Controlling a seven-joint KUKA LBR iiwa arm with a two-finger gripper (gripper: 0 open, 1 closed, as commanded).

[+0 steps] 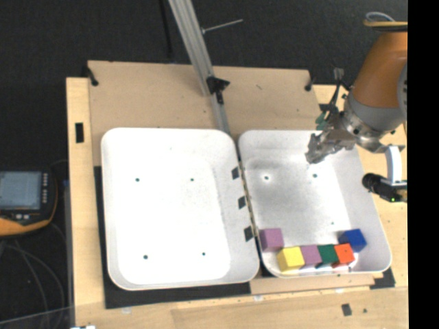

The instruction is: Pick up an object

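The tabletop [171, 94] carries two shallow white bins side by side, with the left bin [171, 204] bare and the right bin [302, 197] holding all the blocks along its near edge. The arm [381, 81] reaches in from the right, its orange band above the wrist, and ends over the far part of the right bin. The claw [319, 147] hangs there, well apart from the blocks; how wide it stands cannot be told at this slant, and nothing shows in its grip. The blocks sit in a cluster: a purple block [271, 238] stands a little apart toward the bin's middle, then a yellow block [291, 258], a mauve block [311, 254], a green block [328, 253] and an orange block [343, 253] run in a tight row, with a blue block [353, 238] just behind the orange one. The step in hand looks like the approach before any grasp. The next move would call for travelling toward the near edge and descending on one block; the purple one seems easiest, since the packed row leaves little room
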